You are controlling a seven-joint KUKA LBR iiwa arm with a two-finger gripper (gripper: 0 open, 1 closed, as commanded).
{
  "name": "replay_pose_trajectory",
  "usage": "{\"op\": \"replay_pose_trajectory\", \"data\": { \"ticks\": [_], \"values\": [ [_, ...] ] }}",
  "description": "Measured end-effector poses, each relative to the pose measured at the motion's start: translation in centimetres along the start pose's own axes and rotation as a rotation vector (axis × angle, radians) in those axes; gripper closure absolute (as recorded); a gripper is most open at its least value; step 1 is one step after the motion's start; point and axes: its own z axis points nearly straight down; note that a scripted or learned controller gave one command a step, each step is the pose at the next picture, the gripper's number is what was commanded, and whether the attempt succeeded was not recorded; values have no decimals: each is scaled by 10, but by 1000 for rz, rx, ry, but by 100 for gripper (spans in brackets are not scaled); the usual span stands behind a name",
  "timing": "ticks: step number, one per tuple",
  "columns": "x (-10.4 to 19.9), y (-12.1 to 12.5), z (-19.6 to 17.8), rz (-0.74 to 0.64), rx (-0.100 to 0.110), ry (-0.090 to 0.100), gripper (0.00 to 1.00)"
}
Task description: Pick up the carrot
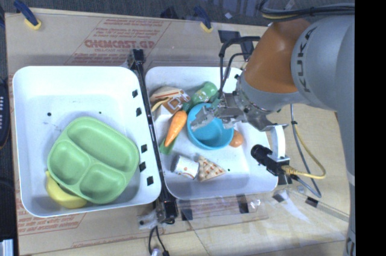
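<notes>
The carrot (175,128) is orange with a green tip. It lies at a slant in the right bin (259,182), near the bin's left wall and just left of a blue bowl (211,133). My gripper (209,116) hangs over the bowl's upper left rim, a short way right of the carrot and apart from it. The carrot rests on the bin floor with nothing holding it. The grey arm with its orange band (271,64) reaches in from the right and hides the bin's upper right part.
Around the bowl in the right bin lie a sandwich (166,98), a green item (205,92), a small orange ball (237,139), a waffle wedge (210,170) and a white piece (186,166). The left bin (36,92) holds a green divided plate (93,158) over a yellow item (62,195).
</notes>
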Motion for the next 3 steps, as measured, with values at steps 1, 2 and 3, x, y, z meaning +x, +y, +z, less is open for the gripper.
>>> {"op": "replay_pose_trajectory", "data": {
  "ticks": [1, 2, 3],
  "values": [
    [16, 20, 107, 218, -3, 1, 0],
    [5, 86, 118, 610, 8, -14, 0],
    [9, 87, 106, 599, 14, -6, 100]
  ]
}}
